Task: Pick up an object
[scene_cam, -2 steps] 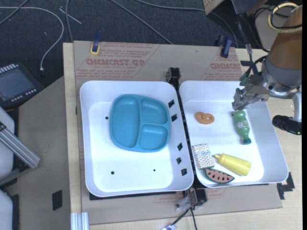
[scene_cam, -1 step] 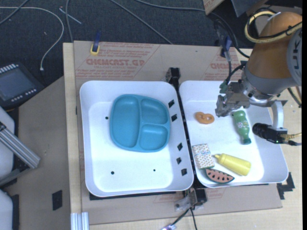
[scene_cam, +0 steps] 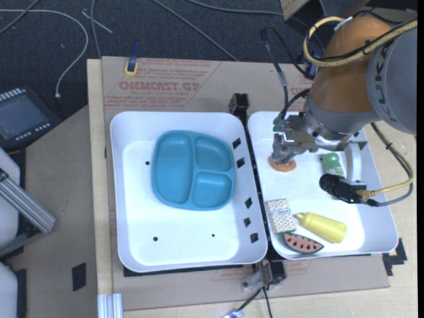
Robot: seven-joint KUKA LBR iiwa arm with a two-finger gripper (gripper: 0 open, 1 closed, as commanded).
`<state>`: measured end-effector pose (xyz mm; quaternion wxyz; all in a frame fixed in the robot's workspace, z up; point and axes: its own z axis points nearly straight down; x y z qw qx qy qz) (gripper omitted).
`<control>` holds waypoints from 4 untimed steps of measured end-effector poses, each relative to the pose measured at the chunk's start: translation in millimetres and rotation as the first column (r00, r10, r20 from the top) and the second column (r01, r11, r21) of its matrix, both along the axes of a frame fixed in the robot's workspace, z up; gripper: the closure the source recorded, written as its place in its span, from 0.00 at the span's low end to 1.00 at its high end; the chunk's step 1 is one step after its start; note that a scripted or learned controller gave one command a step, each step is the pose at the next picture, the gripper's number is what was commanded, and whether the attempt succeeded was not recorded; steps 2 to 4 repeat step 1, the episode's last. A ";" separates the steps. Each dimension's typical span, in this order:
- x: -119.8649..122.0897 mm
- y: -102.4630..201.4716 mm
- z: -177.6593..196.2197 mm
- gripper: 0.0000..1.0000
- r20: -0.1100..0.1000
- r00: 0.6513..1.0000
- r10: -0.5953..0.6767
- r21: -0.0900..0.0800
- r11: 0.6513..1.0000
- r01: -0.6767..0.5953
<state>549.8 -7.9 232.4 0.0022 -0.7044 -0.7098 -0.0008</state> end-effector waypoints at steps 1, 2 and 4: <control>-11.7 61.7 2.6 1.00 -0.001 1.000 0.000 0.000 1.000 0.000; -11.7 61.7 2.6 1.00 -0.001 1.000 0.000 0.000 1.000 0.000; -11.7 61.7 2.6 1.00 -0.001 1.000 0.000 0.000 1.000 0.000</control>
